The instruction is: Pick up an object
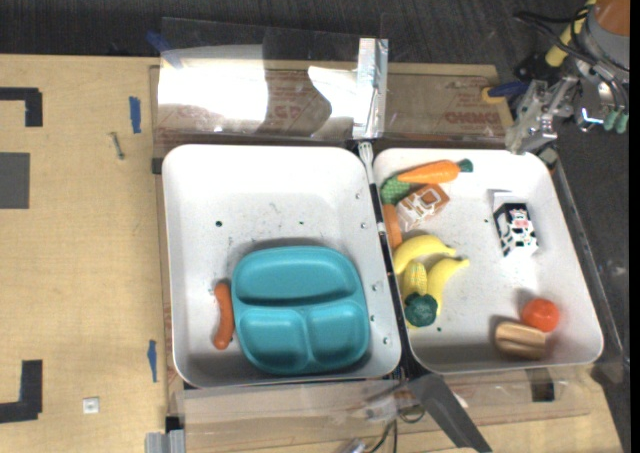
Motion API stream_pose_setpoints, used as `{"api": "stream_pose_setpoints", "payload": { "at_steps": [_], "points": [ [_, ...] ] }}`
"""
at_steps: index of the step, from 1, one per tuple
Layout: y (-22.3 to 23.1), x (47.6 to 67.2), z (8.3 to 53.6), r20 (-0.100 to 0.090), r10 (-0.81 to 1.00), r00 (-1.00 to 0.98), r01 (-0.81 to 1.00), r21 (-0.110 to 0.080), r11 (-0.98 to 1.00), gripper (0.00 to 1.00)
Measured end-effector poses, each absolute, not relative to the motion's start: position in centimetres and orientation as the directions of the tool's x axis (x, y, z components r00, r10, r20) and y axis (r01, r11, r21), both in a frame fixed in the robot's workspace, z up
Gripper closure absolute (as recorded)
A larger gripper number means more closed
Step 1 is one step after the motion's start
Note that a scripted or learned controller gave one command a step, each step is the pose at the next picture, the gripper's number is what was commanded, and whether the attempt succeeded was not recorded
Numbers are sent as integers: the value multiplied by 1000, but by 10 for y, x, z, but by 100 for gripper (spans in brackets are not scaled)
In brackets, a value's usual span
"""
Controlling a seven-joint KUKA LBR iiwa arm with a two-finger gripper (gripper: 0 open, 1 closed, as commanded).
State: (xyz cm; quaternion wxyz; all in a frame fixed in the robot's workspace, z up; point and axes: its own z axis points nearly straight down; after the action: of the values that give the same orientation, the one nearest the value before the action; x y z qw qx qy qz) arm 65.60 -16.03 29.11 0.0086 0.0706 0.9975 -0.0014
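The left bin (190, 241) holds a teal divided tray (298, 309) with an orange sausage (223, 315) just beside it. The right bin (575, 271) holds a carrot (432, 173), bananas (425, 263), a cow-patterned block (515, 228), a tomato (541, 314) and a bread roll (520, 339). The gripper (535, 121) sits past that bin's far right corner, gripping nothing; its opening cannot be judged

Open white floor spans the upper half of the left bin (200, 201), above a teal divided plastic tray (299, 307) and an orange sausage-shaped toy (223, 315) beside it. In the right bin (575, 241), toys crowd the left wall; its centre lies bare between yellow bananas (425, 259) and a black-and-white carton (515, 229).
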Motion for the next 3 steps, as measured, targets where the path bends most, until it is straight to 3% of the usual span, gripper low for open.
{"api": "stream_pose_setpoints", "payload": {
  "at_steps": [1,3],
  "points": [
    [-163,634,306,-6,-45,-999,-45,-1,999,100],
    [-162,638,331,-28,-44,-999,-44,-5,999,100]
  ]
}}
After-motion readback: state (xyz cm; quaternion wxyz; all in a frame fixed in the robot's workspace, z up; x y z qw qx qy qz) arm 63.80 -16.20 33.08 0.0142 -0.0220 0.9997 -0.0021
